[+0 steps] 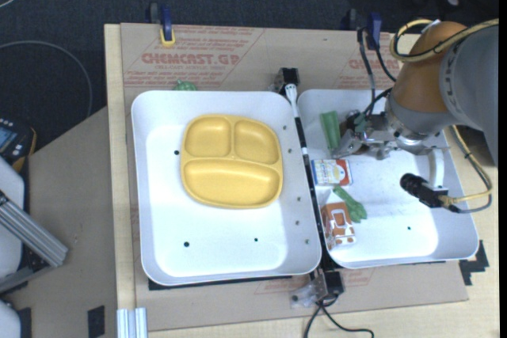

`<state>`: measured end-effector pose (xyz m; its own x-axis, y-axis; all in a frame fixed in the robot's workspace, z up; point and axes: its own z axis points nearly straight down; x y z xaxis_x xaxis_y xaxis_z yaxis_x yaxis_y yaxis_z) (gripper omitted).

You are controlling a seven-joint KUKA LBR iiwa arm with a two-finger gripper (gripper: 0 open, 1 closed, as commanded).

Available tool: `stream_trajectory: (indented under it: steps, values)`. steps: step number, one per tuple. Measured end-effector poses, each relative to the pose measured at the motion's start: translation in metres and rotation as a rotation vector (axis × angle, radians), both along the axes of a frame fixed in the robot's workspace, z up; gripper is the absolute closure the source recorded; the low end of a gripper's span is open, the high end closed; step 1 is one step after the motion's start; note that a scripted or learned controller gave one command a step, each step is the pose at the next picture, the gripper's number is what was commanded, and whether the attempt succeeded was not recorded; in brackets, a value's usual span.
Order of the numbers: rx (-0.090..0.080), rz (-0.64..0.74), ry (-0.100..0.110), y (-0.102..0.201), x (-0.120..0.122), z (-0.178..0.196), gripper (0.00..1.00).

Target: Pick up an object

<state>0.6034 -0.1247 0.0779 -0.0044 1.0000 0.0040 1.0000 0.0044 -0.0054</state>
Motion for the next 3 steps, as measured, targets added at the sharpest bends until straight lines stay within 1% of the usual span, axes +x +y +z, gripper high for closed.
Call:
stream_trajectory:
  steps: [1,3]
  values:
    - [-0.005,-0.005,-0.008,-0.004,0.002,0.018,1.0]
    - [-0.007,-0.005,-0.012,-0.004,0.002,0.038,1.0]
